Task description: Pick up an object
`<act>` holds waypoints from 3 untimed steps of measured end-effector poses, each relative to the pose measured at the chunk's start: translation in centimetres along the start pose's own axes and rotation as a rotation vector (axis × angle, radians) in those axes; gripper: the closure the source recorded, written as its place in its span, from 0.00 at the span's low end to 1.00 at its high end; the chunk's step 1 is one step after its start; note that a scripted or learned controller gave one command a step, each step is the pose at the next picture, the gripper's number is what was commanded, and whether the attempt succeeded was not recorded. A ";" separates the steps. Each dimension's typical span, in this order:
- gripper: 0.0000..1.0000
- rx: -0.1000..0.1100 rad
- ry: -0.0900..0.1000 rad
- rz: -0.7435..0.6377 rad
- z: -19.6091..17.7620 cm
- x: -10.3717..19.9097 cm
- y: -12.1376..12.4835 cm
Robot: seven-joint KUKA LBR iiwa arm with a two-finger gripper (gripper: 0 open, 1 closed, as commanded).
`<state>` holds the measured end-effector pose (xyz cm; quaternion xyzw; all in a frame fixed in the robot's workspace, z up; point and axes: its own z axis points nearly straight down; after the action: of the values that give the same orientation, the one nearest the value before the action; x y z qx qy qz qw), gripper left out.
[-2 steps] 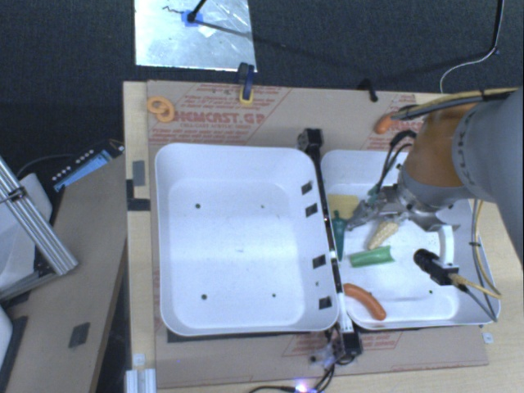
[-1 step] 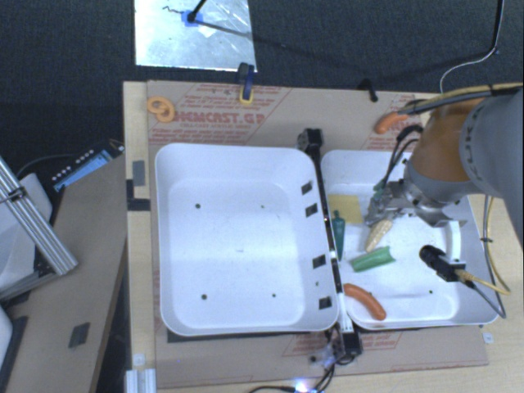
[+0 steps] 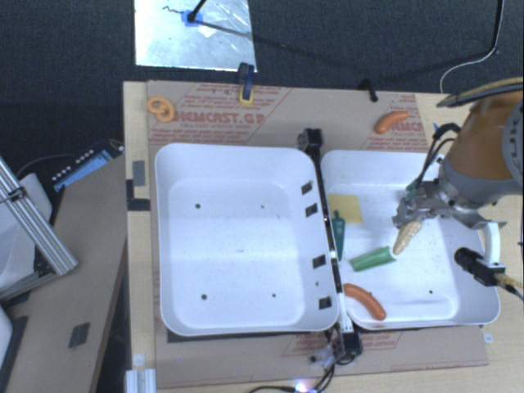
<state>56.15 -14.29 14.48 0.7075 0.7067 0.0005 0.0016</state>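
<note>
From the camera above, the grey arm with its orange band [image 3: 490,142] is reaching in from the right, and its tool [image 3: 412,218] is hanging low over the right-hand shallow white bin [image 3: 471,305]. A pale, cream-coloured cone-shaped piece [image 3: 405,237] is sitting right at the tool's tip, slanting down to the left. The tip of the tool is meeting the upper end of that cone, but how far the tool is standing open, and whether it is really gripping the cone, I cannot tell from up here.

Just beside the cone's lower end, a green cylinder-shaped toy [image 3: 372,259] is lying tilted on the bin floor. Near the bin's left wall a flat yellow square [image 3: 345,209] is resting, with a slim dark-green piece [image 3: 338,234] lying just below it along the divider. An orange sausage-shaped toy [image 3: 365,300] is lying near the bin's front left corner.

The left-hand shallow white bin [image 3: 176,219] is sitting alongside, touching its neighbour. On the cardboard-covered surface [image 3: 270,115] behind the bins, a second orange sausage toy [image 3: 391,122] is lying at the right and an orange pretzel-shaped toy [image 3: 160,107] at the far left, with a yellow clamp [image 3: 246,84] at the back edge.
</note>
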 end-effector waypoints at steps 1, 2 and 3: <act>1.00 -0.019 -0.007 -0.005 -18.7 -3.1 3.0; 1.00 -0.003 -0.001 -0.007 -21.2 -3.6 4.5; 1.00 0.003 0.003 -0.008 -20.2 1.6 1.3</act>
<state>57.45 -12.67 34.69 0.7048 0.7094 0.0003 -0.0006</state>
